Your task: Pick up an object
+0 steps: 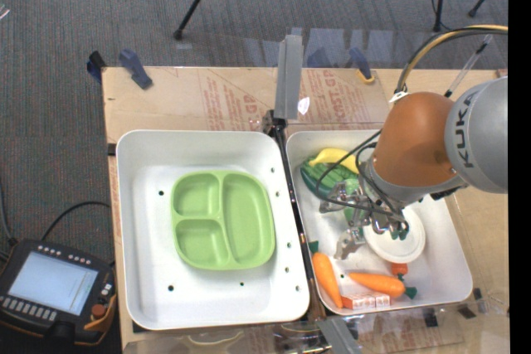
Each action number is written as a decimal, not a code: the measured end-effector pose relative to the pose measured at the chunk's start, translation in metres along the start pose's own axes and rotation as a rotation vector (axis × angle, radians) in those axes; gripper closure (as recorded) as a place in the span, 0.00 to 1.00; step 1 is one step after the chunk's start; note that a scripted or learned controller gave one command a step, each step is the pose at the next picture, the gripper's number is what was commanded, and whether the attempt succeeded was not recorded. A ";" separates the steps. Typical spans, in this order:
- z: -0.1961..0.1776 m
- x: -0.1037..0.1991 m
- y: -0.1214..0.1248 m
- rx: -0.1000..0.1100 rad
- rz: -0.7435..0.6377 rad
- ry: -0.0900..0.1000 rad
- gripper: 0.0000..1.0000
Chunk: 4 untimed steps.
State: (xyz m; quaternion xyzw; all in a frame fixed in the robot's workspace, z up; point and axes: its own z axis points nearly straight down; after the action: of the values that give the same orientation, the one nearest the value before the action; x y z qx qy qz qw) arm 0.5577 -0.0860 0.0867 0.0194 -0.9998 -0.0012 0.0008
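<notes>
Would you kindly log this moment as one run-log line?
gripper: over right bin, nothing seen held | carrots: in bin | green plate: left bin

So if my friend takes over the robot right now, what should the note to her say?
Gripper: low over the right bin; I can't tell if it is open or shut, and nothing shows in it.
Things: the right bin holds two carrots, a round white piece, a green and yellow toy and a small red and white box. The left bin holds a green divided plate.
Done: arm is over the right bin.
Left: grab one object and lift it.
</notes>
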 end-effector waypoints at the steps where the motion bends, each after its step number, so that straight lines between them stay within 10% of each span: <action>1: -0.001 -0.049 -0.003 0.001 0.075 -0.004 0.00; 3: -0.001 0.027 -0.001 0.003 0.293 -0.002 0.00; 4: -0.001 -0.008 -0.007 0.001 0.375 -0.002 0.00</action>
State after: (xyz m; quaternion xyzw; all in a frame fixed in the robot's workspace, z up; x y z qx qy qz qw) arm 0.5656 -0.0924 0.0874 -0.1671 -0.9859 -0.0007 -0.0001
